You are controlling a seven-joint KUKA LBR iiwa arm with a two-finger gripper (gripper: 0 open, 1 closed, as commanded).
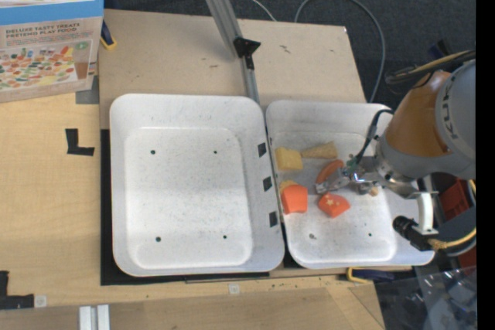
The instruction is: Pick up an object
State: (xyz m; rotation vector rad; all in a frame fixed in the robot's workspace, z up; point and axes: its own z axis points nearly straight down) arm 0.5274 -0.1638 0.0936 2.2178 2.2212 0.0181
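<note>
At the near edge of the bench sits the right-hand shallow white bin (340, 250), and its front half is bare speckled floor. A little further in lie the small toy food pieces: an orange block (294, 199) beside the bin's left wall and a red-orange wedge (334, 205) just right of it. Above the wedge, the arm's two-finger gripper (329, 180) reaches in from the right, low over a reddish piece (331, 169); whether it is spread or closed on anything cannot be told from this slant. Beyond that rest a pale yellow cheese-like chunk (289, 159) and a tan flat slice (320, 151). To the left the second shallow white bin (124, 166) holds nothing. Judging by this, nothing is lifted yet; the grasp and raise remain.
</note>
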